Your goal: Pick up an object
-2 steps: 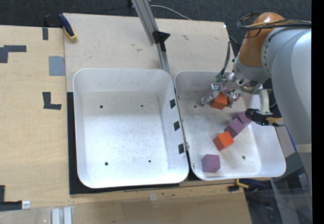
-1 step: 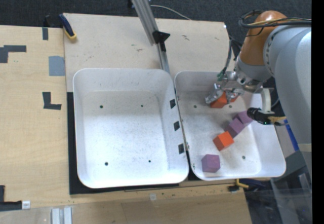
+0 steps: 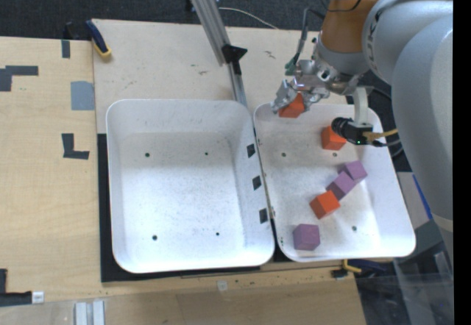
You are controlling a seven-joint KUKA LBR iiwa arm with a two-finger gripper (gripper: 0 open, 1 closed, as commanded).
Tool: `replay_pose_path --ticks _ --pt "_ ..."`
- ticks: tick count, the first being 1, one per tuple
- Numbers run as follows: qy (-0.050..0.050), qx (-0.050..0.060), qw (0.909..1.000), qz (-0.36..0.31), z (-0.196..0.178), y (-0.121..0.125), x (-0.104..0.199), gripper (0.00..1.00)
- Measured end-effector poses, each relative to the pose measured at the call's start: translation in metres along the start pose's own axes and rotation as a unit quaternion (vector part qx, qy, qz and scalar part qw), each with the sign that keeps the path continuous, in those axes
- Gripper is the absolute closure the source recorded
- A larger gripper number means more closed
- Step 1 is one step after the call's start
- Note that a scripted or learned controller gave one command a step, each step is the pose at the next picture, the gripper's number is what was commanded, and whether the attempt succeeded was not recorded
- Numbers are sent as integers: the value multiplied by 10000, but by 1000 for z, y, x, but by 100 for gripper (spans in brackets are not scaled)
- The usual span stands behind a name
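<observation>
The left bin (image 3: 180, 184) lay bare while the right bin (image 3: 383, 243) carried the loose blocks. At the right bin's far left corner, the claw (image 3: 294, 99) hung above the rim with an orange block (image 3: 292, 107) seated between its fingertips, closed on it; the block appeared lifted clear of the bin floor, though the slanted view left its height uncertain. The block sat directly under the claw, tilted, with no clear long axis.

Toward the right, 5 more pieces rested on the right bin's floor: a purple cube (image 3: 306, 237) nearest the camera, an orange cube (image 3: 324, 204) touching a purple block (image 3: 342, 184), a second purple block (image 3: 355, 170) just beside that, and an orange cube (image 3: 333, 139) farther back.

The arm (image 3: 412, 37) reached in from the right, its orange band above the wrist, the wrist bent down and leftward over the surface. Judged from this, the grasp looked made, and the lift only needed to go straight up.
</observation>
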State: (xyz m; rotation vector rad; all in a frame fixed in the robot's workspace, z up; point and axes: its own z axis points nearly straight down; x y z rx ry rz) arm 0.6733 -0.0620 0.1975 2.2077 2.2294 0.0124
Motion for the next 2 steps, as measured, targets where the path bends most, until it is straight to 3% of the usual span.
replay_pose_path --ticks 1,2 --pt "-16 57 10000 41 6 -4 1 100" --pt "-2 50 10000 7 6 4 78 100"
